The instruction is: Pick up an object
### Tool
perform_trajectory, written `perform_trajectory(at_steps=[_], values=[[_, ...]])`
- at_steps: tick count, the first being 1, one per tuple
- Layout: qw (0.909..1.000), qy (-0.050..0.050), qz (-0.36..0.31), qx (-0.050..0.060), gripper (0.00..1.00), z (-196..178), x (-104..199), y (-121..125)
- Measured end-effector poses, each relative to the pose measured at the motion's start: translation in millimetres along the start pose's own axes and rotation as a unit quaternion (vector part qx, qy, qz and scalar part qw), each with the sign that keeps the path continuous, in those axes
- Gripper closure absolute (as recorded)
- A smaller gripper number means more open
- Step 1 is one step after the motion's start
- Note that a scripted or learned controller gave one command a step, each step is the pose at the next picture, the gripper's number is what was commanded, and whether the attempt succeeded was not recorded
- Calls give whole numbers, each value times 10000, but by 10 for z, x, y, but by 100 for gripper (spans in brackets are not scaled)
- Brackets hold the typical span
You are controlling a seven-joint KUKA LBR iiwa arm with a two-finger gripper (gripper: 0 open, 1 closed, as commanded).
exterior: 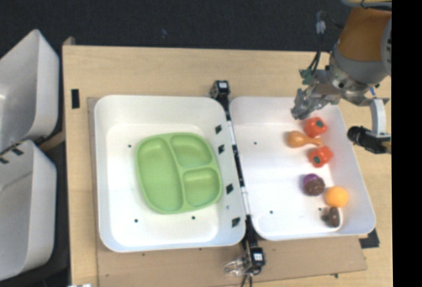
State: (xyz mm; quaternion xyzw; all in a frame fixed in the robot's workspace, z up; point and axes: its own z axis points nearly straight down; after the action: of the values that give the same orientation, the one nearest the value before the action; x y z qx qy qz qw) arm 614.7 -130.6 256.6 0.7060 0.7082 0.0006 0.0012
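I see the arm (359, 35) reaching in over the right bin (270, 213), gripper (304, 107) pointed down; finger state: cannot tell. Red pepper (315, 126) lies just beside it, slightly lower right.

The arm (361, 35) is a thick rounded body with a broad orange band over a grey wrist section, and a yellow cable and a grey one loop across its top. Thin dark cables run down its side to a cluster of grey metal fittings. At its end sits a small grey metal hand (304, 106) of blocky, angular parts; a white bracket curves off the wrist to a black cylindrical piece (368, 136).
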Motion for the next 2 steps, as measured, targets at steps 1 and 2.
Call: perform_trajectory(at_steps=[1, 2], values=[[10000, -5, 11, 9, 100, 64, 496, -175], [10000, 7, -3, 14, 100, -21, 989, -229]])
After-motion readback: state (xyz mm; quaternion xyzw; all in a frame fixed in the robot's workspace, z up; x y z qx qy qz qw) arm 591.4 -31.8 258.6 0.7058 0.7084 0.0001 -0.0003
